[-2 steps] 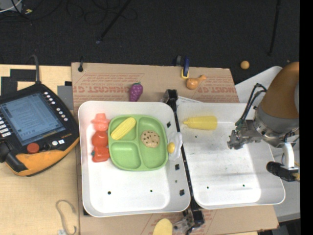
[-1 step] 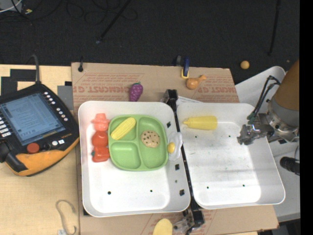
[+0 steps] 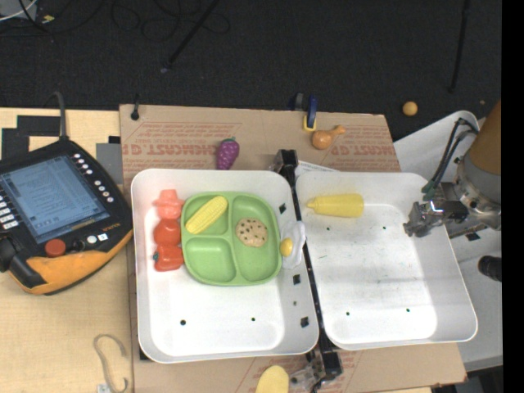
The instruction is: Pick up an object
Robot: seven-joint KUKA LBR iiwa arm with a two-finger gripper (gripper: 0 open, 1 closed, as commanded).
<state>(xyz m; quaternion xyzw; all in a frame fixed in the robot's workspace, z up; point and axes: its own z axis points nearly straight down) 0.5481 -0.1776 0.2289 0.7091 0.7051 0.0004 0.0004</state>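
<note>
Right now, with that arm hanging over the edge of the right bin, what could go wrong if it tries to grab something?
The yellow bottle lies on its side near the right bin's far wall; being rounded, it may roll away or slip out of a pinch. The gripper sits close to that bin's right rim, so a careless descent might strike it. In the left bin, the corn and cookie lie in a green tray, which might lift along with them.

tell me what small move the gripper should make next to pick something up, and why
Probably slide the gripper left and a little toward the far wall, to stop above the yellow mustard bottle. The gripper sits at the right bin's right edge, and the bottle lies on its side, alone in that bin, with bare floor around it, so it looks like the nearest easy target.
</note>
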